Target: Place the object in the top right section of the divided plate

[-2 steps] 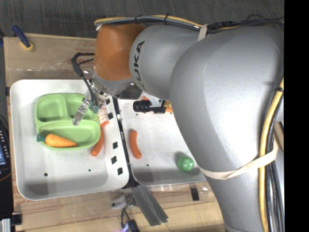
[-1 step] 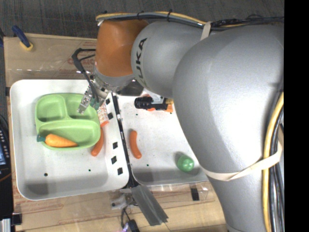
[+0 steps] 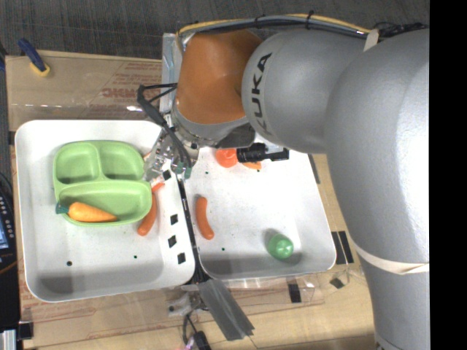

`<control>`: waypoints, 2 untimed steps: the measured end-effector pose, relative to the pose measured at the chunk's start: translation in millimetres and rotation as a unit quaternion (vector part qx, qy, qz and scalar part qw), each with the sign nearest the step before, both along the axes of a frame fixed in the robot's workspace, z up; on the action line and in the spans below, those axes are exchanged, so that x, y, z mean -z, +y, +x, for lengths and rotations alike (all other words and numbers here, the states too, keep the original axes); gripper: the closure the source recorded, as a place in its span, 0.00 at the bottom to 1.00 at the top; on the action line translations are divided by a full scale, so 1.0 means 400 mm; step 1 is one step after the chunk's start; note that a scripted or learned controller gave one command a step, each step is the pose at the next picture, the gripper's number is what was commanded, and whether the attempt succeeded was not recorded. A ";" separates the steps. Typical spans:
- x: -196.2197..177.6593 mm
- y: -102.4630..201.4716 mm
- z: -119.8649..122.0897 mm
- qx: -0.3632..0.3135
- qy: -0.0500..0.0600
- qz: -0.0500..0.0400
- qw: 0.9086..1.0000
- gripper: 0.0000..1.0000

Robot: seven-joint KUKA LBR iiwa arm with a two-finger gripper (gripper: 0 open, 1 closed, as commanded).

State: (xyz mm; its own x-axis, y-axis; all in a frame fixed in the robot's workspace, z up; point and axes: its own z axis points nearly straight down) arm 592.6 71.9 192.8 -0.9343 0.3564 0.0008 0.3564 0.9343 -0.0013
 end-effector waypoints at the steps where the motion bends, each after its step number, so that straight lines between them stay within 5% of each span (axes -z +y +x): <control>1: 0.001 0.000 0.000 0.000 0.000 0.000 1.000 0.00; 2: -0.025 0.002 0.002 -0.003 0.000 0.000 1.000 1.00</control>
